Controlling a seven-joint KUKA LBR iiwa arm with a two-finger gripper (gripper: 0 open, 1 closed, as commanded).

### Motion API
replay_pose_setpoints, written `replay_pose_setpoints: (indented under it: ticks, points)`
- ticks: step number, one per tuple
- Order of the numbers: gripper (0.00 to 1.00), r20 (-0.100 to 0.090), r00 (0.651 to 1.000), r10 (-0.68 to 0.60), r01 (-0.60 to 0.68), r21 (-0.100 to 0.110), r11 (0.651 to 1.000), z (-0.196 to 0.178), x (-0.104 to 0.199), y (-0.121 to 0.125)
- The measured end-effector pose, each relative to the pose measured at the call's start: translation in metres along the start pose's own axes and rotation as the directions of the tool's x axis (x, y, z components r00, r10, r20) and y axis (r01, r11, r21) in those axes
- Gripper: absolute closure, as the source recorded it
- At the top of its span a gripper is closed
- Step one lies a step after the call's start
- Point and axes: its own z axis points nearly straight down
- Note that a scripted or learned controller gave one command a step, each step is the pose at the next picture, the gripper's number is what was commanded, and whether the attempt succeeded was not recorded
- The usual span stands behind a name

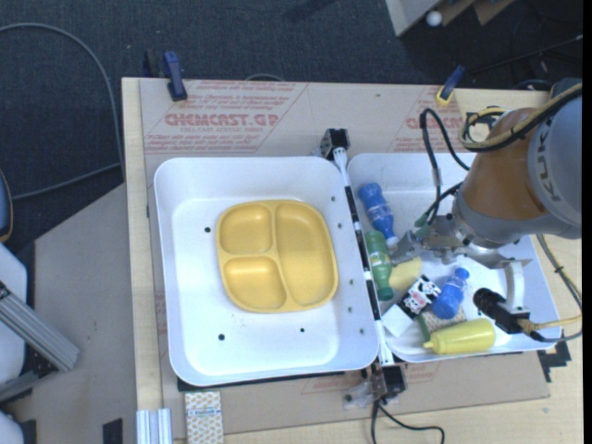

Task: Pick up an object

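Dark carpet surrounds the pale wooden worktop [268, 109], whose cardboard-coloured top carries red printed lettering. Two shallow white plastic bins sit side by side on it. One, the left white bin [185, 248], holds a smooth yellow three-compartment plate [276, 253] with rounded corners. The right white bin [407, 169] holds the clutter: a blue plastic bottle [375, 205] along its left wall, a green bottle [377, 257] just below it, a small blue bottle [450, 294], a black-and-white patterned piece [421, 296] and a glossy yellow cylinder [462, 338] near the front rim. The end effector [435, 241] hangs over this bin; whether it is open or closed, I cannot tell.
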Motion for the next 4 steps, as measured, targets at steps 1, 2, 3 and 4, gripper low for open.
replay_pose_setpoints:
  ticks: [1, 2, 3, 4]
  points:
    - [0.0, -0.005, 1.0, -0.003, 0.003, 0.005, 1.0, -0.013, -0.075, 0.04]
    - [0.0, -0.004, 1.0, -0.002, 0.002, 0.004, 1.0, 0.013, 0.007, 0.021]
    - [0.0, -0.005, 1.0, -0.005, 0.005, 0.005, 1.0, 0.013, -0.01, 0.126]
    - [0.0, -0.006, 1.0, -0.005, 0.005, 0.007, 1.0, 0.013, 0.007, 0.124]
